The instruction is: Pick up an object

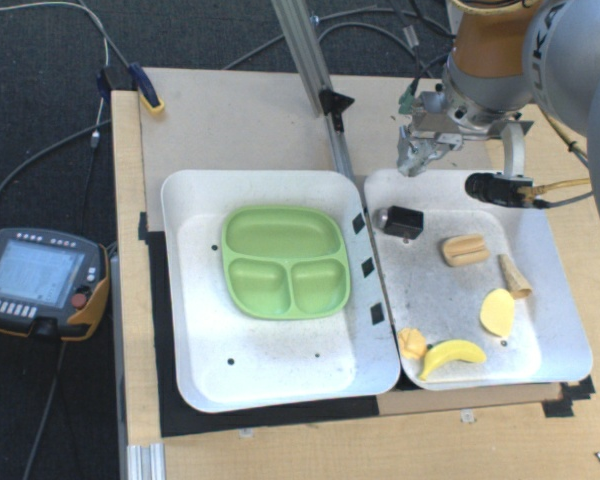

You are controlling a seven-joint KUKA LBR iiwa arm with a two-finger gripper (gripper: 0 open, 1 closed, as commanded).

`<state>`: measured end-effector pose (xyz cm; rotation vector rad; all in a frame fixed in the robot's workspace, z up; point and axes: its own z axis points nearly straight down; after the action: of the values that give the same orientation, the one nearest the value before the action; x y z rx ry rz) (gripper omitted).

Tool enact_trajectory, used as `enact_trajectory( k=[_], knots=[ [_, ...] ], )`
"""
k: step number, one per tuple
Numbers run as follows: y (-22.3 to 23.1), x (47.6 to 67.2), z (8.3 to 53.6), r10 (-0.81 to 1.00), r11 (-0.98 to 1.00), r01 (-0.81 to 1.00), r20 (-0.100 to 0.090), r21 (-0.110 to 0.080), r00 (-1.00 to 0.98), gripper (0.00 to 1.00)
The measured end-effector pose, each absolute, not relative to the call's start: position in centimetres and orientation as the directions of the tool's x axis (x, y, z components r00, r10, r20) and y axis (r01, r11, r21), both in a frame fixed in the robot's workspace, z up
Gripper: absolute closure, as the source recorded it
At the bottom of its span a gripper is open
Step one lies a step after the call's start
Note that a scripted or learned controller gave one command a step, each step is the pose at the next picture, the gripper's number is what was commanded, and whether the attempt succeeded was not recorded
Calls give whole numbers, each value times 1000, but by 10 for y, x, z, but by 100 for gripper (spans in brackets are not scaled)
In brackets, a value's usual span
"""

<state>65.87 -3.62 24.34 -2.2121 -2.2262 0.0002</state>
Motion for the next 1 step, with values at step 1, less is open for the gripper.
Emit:
enact_trajectory(
  k=[1],
  knots=[
    [10,653,233,1000,4,1000,1,-3,-4,100]
  ],
)
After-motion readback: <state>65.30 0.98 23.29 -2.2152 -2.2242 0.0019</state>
